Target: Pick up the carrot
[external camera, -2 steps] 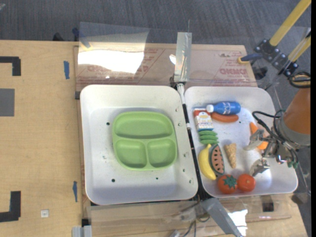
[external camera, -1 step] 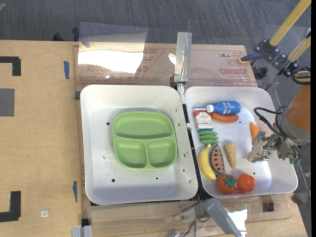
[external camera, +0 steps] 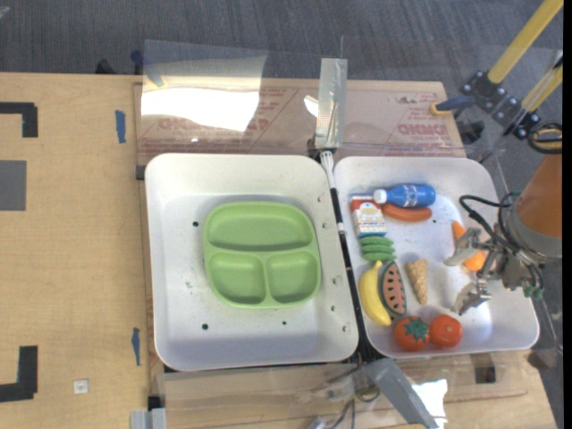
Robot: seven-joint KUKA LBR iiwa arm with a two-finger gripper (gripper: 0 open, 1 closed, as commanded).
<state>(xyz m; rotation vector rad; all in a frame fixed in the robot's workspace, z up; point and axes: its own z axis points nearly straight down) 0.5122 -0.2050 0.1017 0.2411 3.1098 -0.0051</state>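
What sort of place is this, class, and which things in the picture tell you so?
Most likely a robot test bench in a lab, not a kitchen. The food is toy food, sorted into a white bin beside a green tray, and a robot hand reaches in over the carrot.

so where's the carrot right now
The carrot lies in the right bin, near its right wall, partly hidden by the tool and right of the ice cream cone.

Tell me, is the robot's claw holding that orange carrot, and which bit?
It cannot be told. The metal two-finger gripper sits over the small orange toy carrot in the right white bin, but the view is too cluttered to show a grip.
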